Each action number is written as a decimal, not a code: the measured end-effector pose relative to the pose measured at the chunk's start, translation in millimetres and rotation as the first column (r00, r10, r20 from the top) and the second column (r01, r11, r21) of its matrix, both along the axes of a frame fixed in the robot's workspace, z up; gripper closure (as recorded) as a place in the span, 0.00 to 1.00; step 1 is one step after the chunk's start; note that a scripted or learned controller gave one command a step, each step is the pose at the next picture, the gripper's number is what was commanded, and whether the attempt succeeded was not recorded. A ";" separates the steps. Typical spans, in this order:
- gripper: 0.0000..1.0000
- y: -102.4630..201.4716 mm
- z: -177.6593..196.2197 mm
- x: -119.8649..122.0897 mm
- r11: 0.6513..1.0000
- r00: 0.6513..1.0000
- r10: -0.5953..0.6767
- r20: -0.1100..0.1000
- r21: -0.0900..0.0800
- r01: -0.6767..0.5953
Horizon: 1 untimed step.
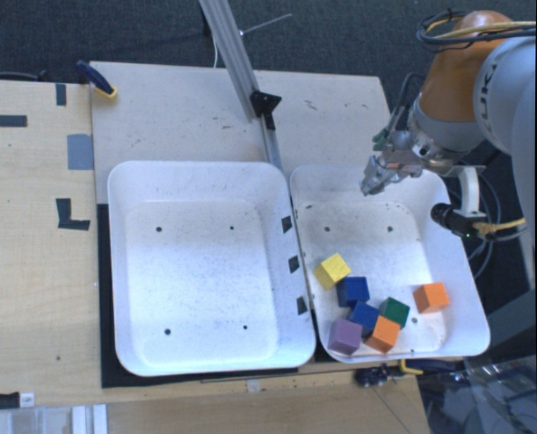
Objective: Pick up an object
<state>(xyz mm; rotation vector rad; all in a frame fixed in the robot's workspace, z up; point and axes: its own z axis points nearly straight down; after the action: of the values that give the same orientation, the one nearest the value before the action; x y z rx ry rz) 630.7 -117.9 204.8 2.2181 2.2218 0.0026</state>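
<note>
The gripper hangs above the right bin's far rim, well apart from the crowded blocks, so it may catch two or slip

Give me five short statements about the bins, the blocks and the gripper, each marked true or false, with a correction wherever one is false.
1. All the blocks lie in the right bin. True.
2. The gripper is shut on the yellow block. False: it hangs above the bin's far rim, apart from every block.
3. Two orange blocks lie in the bin, one off by itself and one in the cluster. True.
4. The purple block lies at the far end of the bin. False: it sits near the front rim.
5. The green block lies in the left bin. False: it is in the right bin's cluster.
</note>
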 end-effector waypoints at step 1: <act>1.00 57.7 7.1 -25.0 1.000 1.000 0.005 -0.003 0.002 -0.005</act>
<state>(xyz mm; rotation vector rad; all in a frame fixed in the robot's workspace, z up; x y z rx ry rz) 605.6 -60.1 211.9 2.2156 2.2296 0.0010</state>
